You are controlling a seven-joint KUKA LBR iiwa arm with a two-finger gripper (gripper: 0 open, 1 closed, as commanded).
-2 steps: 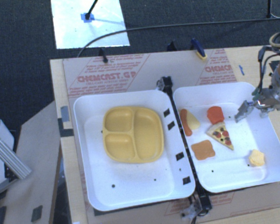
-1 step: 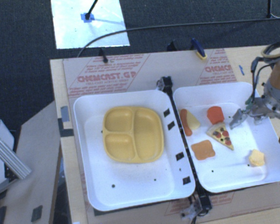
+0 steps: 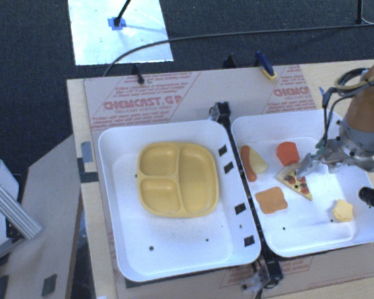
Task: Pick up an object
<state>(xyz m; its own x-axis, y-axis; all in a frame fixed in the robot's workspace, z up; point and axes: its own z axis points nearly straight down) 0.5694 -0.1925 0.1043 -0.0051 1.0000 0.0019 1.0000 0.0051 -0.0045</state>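
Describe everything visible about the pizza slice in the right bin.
The pizza slice is a small toy wedge, plastic by its look, with a pale yellow face dotted with red and dark toppings and a tan crust edge. It lies flat on the floor of the right bin, its point aimed toward the bin's lower right. The gripper sits right at its upper edge, seemingly touching it. An orange flat piece lies just to its left, a red block above it; neither clearly touches it.
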